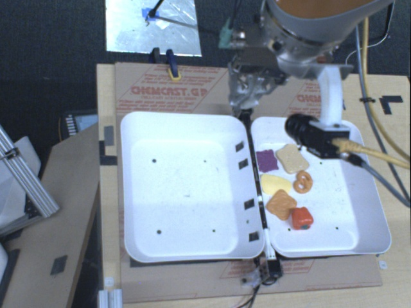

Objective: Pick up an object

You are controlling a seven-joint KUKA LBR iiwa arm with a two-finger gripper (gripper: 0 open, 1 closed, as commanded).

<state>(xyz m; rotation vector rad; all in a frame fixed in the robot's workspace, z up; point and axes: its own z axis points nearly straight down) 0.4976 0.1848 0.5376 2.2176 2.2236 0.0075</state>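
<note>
We find the gripper [246, 102] at upper centre of the frame, hanging under the grey arm w/ orange band [321, 5], right over the top end of the seam between the two bins. Its tip is dark and blurred against the rim, so we can't tell if it's open or closed, and we see nothing carried in it. We judge it's parked at the divider, high enough not to mask the pile, before a descent.

The pick candidates sit just below-right of it, all in the shallow white right-hand bin [359, 236], crowded against that bin's left wall: a flat purple square piece [266, 160], a tan bread-slice-shaped toy [292, 158] touching or nearly touching it, a small brown pretzel-like ring [303, 183], a pale yellow flat wedge [275, 184], an orange-brown lumpy piece [281, 204] and a red block w/ orange front [302, 218]. Packed that close, a finger prob. lands on a neighbour; the red block at the cluster's lower edge looks the freest to us.

In the way: a black cylindrical device on a white bracket [314, 135] overhangs the bin's top, w/ yellow cables [379, 153] trailing right. The black divider strip [253, 178] hems the pile on the left.

The shallow white left-hand bin [128, 172] lies mid-frame left; both rest on printed cardboard [167, 90] on the desk [70, 191].
</note>
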